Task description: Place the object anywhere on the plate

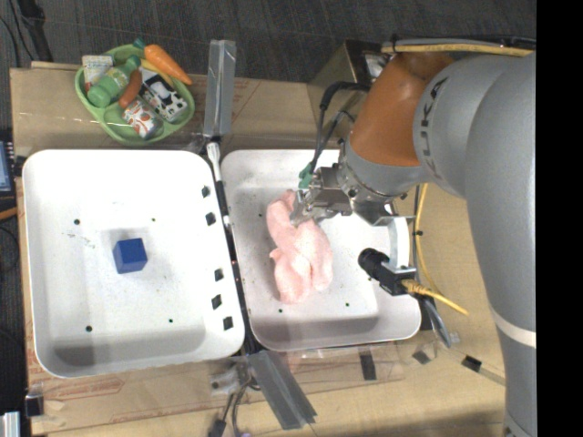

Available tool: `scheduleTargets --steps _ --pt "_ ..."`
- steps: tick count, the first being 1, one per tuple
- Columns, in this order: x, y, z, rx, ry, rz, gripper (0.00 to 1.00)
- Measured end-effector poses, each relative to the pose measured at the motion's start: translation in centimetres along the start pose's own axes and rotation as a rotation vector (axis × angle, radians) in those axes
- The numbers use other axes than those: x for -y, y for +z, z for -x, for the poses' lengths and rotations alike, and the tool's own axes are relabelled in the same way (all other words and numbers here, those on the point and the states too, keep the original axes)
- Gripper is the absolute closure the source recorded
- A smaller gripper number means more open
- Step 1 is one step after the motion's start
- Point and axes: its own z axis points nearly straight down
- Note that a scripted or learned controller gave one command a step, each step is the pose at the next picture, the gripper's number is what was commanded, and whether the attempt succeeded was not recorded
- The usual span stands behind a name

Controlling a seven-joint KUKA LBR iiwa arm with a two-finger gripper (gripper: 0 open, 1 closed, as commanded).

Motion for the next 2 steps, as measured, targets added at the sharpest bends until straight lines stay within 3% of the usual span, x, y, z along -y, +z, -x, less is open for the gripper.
scheduleTargets --steps 2 --pt "0.4 1.3 -11.1 0.001 -0.811 -0.002 1.0"
